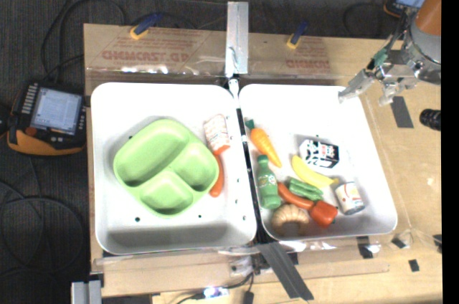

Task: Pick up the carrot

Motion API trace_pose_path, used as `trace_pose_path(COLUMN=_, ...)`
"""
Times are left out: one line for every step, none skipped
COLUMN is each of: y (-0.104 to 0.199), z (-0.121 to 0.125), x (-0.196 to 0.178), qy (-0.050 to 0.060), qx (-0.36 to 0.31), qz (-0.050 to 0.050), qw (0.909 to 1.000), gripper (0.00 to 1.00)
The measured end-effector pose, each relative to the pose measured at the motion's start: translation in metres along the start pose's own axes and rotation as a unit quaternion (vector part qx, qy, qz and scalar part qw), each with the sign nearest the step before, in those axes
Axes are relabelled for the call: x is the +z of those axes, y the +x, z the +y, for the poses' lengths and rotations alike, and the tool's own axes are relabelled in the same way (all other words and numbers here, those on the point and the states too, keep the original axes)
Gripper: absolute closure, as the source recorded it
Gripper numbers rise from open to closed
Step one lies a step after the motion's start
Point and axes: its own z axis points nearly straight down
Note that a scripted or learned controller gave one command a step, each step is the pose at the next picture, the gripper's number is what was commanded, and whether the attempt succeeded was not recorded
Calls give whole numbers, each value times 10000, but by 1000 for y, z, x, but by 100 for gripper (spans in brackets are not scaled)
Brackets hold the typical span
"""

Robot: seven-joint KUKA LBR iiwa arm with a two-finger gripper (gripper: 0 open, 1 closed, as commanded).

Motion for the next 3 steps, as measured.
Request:
trace_pose_path(y=105, z=39, x=60, qy=-1, qx=-1350, qz=-4, qw=9908, gripper=0)
trace_pose_path(y=162, z=13, x=96, qy=1, qx=-2172, qz=-6, qw=9761, gripper=0)
trace_pose_path(y=153, z=-8, x=95, qy=-3, qx=-3513, qz=-7, qw=9362, gripper=0)
